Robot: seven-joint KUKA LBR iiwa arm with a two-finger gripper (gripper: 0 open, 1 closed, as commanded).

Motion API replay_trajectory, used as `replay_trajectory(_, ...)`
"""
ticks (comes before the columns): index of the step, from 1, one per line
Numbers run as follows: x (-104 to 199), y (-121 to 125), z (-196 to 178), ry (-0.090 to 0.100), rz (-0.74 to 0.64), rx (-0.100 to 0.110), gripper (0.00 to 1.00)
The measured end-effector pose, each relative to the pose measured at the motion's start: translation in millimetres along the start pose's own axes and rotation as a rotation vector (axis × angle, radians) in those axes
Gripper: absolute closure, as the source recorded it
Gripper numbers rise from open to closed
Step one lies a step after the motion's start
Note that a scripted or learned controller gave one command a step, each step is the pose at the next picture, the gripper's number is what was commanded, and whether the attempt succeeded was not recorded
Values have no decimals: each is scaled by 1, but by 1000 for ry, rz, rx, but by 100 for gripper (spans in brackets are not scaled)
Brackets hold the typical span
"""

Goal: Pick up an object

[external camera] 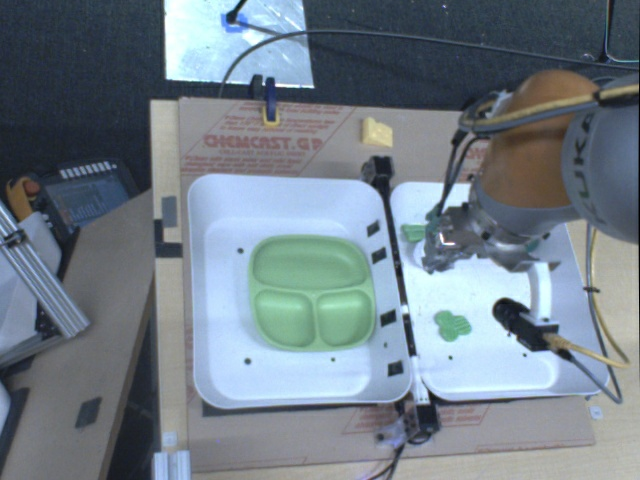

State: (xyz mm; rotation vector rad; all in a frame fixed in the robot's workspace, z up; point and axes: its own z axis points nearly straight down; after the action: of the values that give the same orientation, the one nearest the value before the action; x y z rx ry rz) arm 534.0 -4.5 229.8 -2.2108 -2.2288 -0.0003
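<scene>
**Arm over the right bin**

Camera view: we saw the gripper (437, 253) low at the upper left of the right bin (480, 373); its state we could not tell. A green piece (412, 233) lay just beside it, another green toy (453, 325) lower. A green tray (308, 293) sat in the left bin (215, 368).

Surface (165, 183): pale wood bench, brown cardboard sheet (300, 140) with red lettering laid flat on it. Two shallow white bins side by side on cardboard, touching along middle seam: left bin (215, 268), right bin (480, 378). Black clips (388, 268) line seam. Small yellow block (377, 132) on cardboard behind bins, near seam. Blue-and-yellow clamp (269, 100) at cardboard's far edge. Cable bundle (410, 428) at near edge, below seam. Dark strip (166, 236) on surface just left of left bin.
</scene>
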Motion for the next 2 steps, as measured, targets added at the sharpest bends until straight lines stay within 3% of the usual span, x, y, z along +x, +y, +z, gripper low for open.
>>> replay_trajectory(1, 54, -10, 12, 1, -2, -1, 100)
replay_trajectory(2, 107, -28, -1, 0, -1, -3, 100)
